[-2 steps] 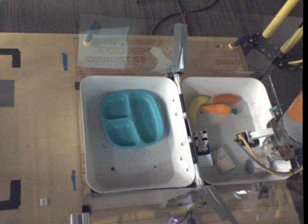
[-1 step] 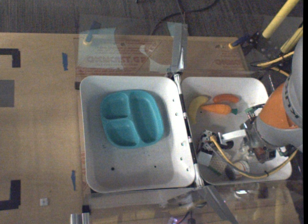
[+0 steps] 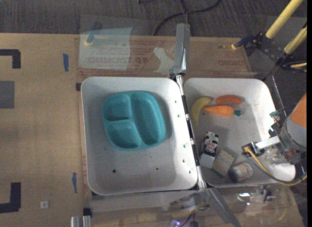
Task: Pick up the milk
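Observation:
The milk (image 3: pixel 210 144) is a small carton with a black-and-white cow print. It lies in the right bin (image 3: pixel 253 87) near that bin's left wall, toward the front. My gripper (image 3: pixel 282 158) hangs over the front right corner of the same bin, well to the right of the milk and apart from it. The grey wrist with its orange band (image 3: pixel 300 119) comes in from the right edge. Nothing shows in the gripper.
A banana (image 3: pixel 199 108) and two carrots (image 3: pixel 224 110) lie at the back of the right bin. A tan waffle-like square (image 3: pixel 224 162) and a grey can (image 3: pixel 240 172) lie just right of the milk. The left bin (image 3: pixel 92 138) holds a teal divided plate (image 3: pixel 133 119).

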Motion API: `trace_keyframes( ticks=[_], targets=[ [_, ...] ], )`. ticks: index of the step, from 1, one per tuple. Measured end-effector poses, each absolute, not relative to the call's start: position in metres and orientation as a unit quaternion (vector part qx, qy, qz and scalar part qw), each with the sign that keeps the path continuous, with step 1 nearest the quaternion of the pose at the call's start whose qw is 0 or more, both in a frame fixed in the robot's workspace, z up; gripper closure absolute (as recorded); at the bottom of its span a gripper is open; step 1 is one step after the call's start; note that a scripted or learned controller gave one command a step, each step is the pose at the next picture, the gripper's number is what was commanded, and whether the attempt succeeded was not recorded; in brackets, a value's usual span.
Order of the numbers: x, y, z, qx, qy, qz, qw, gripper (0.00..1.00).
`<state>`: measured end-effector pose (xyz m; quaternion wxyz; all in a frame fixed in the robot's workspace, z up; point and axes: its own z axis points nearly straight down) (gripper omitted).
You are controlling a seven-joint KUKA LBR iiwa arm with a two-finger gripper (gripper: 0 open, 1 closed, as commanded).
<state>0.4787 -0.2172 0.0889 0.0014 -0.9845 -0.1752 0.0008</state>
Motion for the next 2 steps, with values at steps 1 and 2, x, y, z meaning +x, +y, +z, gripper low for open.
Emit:
trace_keyframes(
  ticks=[1,2],
  targets=[
    [0.481,-0.204,0.088,-0.995,-0.099,-0.0026,-0.002,1.0],
    [0.483,-0.22,0.087,-0.995,-0.103,-0.0026,0.003,1.0]
  ],
)
